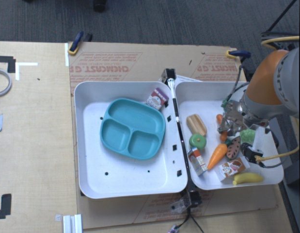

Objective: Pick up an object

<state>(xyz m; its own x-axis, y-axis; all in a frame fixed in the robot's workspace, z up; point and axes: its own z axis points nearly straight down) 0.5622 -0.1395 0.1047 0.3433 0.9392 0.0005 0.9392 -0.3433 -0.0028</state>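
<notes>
The yellow banana lies nearest the camera, at the front edge of the right bin. Up from the banana, the jaws hang low among the toys at the bin's right side; whether they are spread or closed I cannot tell, and nothing shows between them. The orange carrot lies just left of the banana, with the green apple and bread roll beyond it. To pick well, the arm should likely settle on one loose piece and descend squarely. Further left, a blue tray sits in the left bin.
</notes>
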